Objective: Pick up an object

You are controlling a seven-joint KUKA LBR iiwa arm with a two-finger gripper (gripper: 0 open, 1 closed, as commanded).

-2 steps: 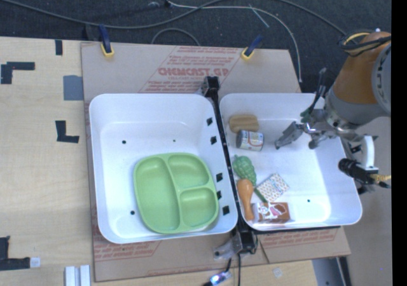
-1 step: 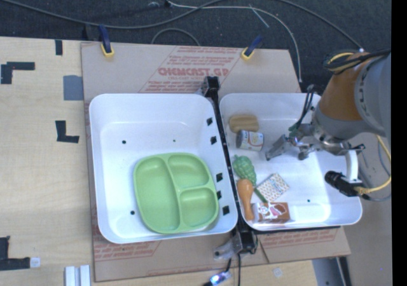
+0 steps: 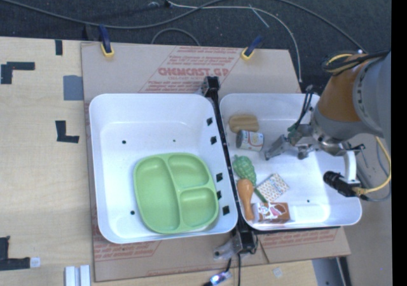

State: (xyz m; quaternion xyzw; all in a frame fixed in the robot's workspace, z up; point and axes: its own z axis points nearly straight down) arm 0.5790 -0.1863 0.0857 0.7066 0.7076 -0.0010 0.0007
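Observation:
In the right bin [image 3: 331,215] lie a tan bread-like piece [image 3: 243,122], a small can on its side [image 3: 250,140], a green leafy toy [image 3: 243,168], an orange carrot [image 3: 245,197], a patterned packet [image 3: 272,187] and a red-and-white box [image 3: 273,212]. My gripper [image 3: 277,149] hangs over the middle of that bin, just right of the can, its grey fingers pointing left and down. Nothing shows between them. The arm with its orange band [image 3: 337,97] comes in from the right.
The left bin [image 3: 105,126] holds a green divided plate [image 3: 176,192]. A black divider [image 3: 219,145] runs between the bins. Both bins rest on a cardboard sheet [image 3: 184,68] clamped at the back; cables cross the dark floor behind.

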